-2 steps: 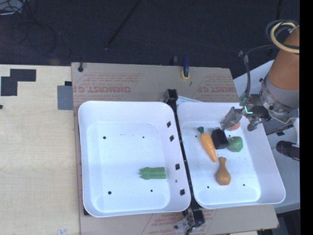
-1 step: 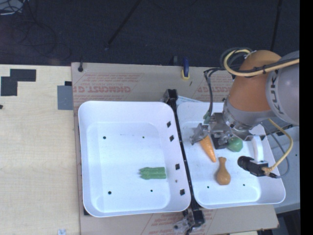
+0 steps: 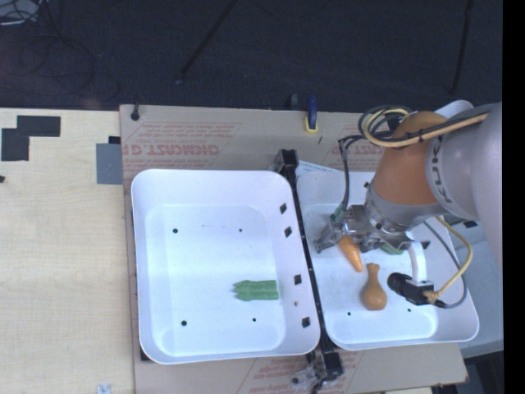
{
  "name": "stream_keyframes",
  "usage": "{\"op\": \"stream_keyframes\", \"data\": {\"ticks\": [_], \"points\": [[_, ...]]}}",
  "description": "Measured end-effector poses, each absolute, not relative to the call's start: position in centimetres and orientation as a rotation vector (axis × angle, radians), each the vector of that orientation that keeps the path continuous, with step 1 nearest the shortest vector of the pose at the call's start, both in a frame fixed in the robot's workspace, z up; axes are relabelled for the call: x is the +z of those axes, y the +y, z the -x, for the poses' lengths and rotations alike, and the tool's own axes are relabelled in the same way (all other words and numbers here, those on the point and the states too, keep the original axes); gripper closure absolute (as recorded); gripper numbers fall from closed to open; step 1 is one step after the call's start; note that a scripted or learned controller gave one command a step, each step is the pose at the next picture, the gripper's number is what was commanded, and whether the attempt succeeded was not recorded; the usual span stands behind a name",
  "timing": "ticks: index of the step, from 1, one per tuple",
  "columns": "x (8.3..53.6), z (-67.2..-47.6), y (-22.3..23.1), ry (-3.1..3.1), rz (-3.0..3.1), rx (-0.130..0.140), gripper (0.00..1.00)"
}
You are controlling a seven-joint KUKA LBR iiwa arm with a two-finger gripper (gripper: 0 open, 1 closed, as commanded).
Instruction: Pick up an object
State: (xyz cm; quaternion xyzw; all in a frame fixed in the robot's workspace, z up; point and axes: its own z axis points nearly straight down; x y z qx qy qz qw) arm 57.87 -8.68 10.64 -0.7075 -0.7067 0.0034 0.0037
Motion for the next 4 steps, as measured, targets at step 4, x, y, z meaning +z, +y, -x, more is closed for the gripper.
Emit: {"op": "stream_keyframes", "data": {"ticks": [4], "points": [[35.6,-47.4,3.4,-2.224,2.214,0.002,1.0]]}}
